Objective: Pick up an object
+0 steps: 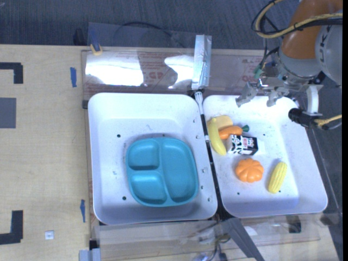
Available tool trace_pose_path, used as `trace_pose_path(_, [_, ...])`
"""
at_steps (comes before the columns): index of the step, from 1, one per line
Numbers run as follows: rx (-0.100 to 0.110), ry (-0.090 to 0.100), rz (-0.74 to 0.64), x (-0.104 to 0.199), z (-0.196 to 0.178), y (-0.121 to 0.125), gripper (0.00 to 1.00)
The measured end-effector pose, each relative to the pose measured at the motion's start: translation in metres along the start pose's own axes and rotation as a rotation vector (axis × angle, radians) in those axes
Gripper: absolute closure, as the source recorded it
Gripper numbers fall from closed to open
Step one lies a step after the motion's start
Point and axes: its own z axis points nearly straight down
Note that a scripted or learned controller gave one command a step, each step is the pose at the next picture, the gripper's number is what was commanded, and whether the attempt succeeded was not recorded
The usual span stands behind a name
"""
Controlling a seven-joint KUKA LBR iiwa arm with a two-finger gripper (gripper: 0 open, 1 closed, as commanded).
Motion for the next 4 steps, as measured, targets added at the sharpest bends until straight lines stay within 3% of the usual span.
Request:
trace_pose_path(1, [-0.006,-0.001,-0.058,-0.001,0.106,-0.038,0.0])
trace_pose_path(2, [-0.005,-0.002,-0.113,-0.008,0.089,-0.031,0.0])
trace_pose_path(3, [-0.005,-0.001,0.203,0.013,0.107,-0.073,0.0])
trace_pose_path(4, [-0.01,0.0,0.206,0.012,0.095,-0.071,1.0])
